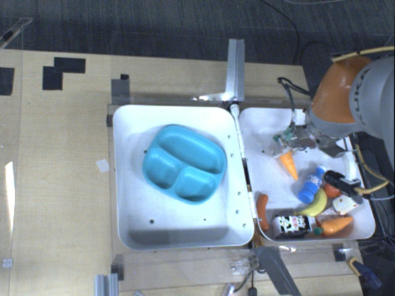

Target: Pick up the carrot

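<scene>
A small orange carrot (pixel 288 164) lies in the right bin (pixel 265 128), right of centre frame, thick end touching the tool (pixel 295 139) above it; whether the tool grips it cannot be told. It looks light, rigid, smooth; mid-body seems the best hold.

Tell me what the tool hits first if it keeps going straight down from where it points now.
Most likely the carrot: the tool hangs just above its wide end in the right bin. Depth is hard to judge from this slant, so it could land on the bin floor beside it.
</scene>
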`<state>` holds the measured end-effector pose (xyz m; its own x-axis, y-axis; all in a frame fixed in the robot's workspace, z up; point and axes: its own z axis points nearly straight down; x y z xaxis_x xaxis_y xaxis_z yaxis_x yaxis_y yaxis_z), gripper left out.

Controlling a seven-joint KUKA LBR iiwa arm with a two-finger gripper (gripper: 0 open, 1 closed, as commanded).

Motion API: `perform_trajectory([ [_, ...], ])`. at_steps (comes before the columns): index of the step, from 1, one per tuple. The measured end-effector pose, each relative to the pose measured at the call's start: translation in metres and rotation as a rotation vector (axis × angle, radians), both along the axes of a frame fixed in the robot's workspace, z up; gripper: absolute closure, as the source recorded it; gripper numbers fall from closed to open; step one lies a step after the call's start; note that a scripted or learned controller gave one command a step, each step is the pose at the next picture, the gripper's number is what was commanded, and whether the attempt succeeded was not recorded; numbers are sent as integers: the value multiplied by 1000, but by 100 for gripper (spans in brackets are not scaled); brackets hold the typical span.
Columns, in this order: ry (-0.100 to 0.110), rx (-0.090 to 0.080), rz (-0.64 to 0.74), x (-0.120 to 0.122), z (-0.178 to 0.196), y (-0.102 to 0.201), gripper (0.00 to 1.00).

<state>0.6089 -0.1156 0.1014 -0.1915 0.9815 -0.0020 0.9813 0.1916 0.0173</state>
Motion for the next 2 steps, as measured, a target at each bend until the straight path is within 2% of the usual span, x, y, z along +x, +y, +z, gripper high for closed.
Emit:
perform_trajectory([
  [1,12,2,-258,-33,84,40,100],
  [2,13,2,-278,-13,126,101,100],
])
